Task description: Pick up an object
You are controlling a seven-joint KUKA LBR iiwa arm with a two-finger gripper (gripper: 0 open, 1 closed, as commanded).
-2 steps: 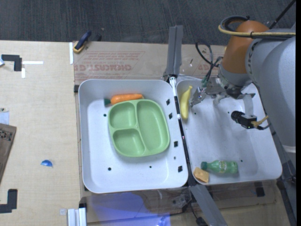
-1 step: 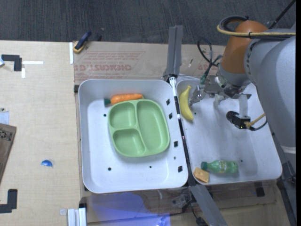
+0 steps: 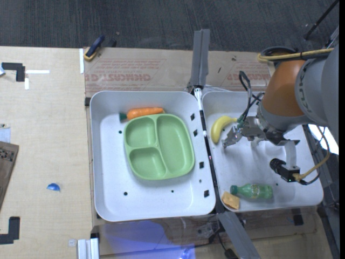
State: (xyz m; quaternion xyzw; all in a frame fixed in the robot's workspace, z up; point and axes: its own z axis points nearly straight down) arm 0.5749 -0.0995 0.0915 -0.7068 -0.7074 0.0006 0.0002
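Yellow banana [image 3: 219,127] lay in the right bin [image 3: 302,198], by its upper left wall, just left of the tool [image 3: 233,138]. Curved lengthwise top right to bottom left. Could not tell whether tool was clenched or released.

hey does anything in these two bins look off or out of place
Mostly no. The bottle lies on its side near the right bin's front edge, beside a yellowish piece. In the left bin, the plate sits askew with the carrot against its far rim. No visible spills or damage.
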